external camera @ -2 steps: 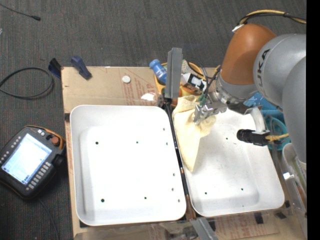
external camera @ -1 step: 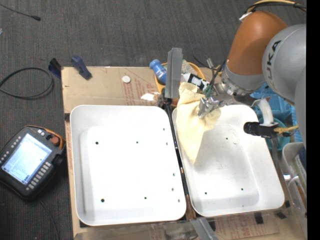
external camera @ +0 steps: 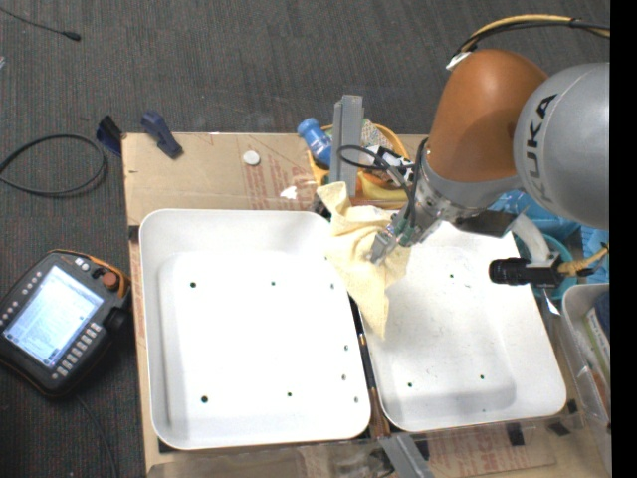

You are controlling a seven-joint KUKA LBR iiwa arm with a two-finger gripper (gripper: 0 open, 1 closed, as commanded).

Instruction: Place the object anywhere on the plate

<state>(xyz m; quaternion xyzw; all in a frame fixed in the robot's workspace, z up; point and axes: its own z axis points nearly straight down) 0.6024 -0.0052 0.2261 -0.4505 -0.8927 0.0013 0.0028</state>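
A pale yellow cloth (external camera: 363, 267) lies crumpled over the top left corner of the right bin (external camera: 468, 366). It hangs across the gap toward the left bin (external camera: 249, 406). My gripper (external camera: 382, 254) reaches down from the right onto the cloth's middle. Its fingers are pinched together on a raised fold, so the cloth bunches up toward them. The lower tail of the cloth trails down along the right bin's left wall.
A grey post (external camera: 348, 132), a blue bottle (external camera: 316, 141) and yellow clutter stand behind the bins. A white cap (external camera: 251, 157) lies on the cardboard at the back. A teach pendant (external camera: 55, 317) sits on the floor to the left.
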